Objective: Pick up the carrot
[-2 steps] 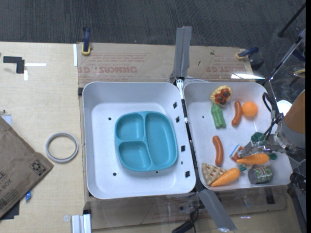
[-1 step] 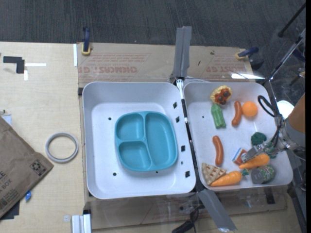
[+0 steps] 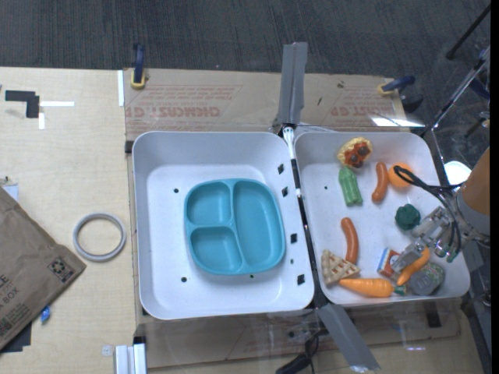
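Carrot-wise, the metal two-finger gripper point(image 3: 421, 249) hangs low with jaws I can't read, over clutter beside the orange tapered carrot point(image 3: 365, 287) in the right white bin's point(image 3: 321, 179) front edge, so it might snag the waffle wedge point(image 3: 337, 266) instead.

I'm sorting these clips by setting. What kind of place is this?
Probably a robotics lab bench, not a kitchen. Two white bins sit on cardboard clamped to the bench, a roll of tape lies beside them, and the food, such as the carrot, looks like plastic toys.
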